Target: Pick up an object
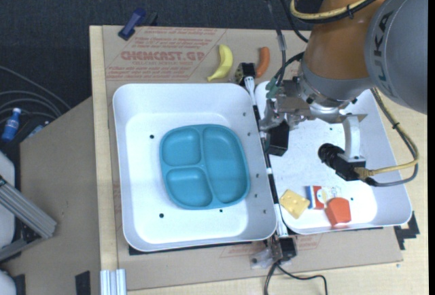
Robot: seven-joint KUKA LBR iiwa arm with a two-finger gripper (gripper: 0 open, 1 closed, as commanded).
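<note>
1. Locate the gripper. It sits low at the 9 o'clock edge of the right bin, just beside the wall that divides it from the left bin. The arm enters from 3 o'clock and covers the 12 o'clock portion of the right bin.

2. Check the gripper state. From this camera angle you cannot tell whether it is open or closed, and nothing is visibly held in it.

3. Locate the candidate objects in the right bin. All three lie along its 6 o'clock edge, well apart from the gripper:
   - a yellow wedge towards 7 o'clock;
   - a small red, white and blue item just beside the wedge, on its 3 o'clock side;
   - an orange block next in line, touching or almost touching that item.

4. Note the left bin. A blue divided plate lies flat at its centre, with three compartments facing up.

5. Note the items on the counter outside the bins, at 12 o'clock of the left bin: a banana, an orange carrot-shaped piece at the banana's 3 o'clock, and a blue object at the counter's far 11 o'clock corner.
</note>
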